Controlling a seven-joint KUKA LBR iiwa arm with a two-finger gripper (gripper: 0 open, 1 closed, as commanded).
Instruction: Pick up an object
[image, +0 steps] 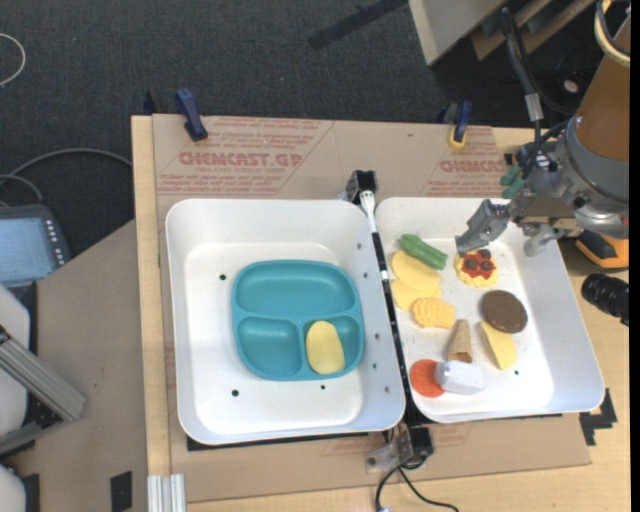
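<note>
Pizza piece (477, 266) at right bin's (570, 330) 12 o'clock lies under the gripper (483, 228), probably lined up for grabbing; jaws' state unclear.

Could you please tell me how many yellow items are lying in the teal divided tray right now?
1: a yellow oval piece lies in the lower right compartment of the teal tray, in the left bin.
</note>
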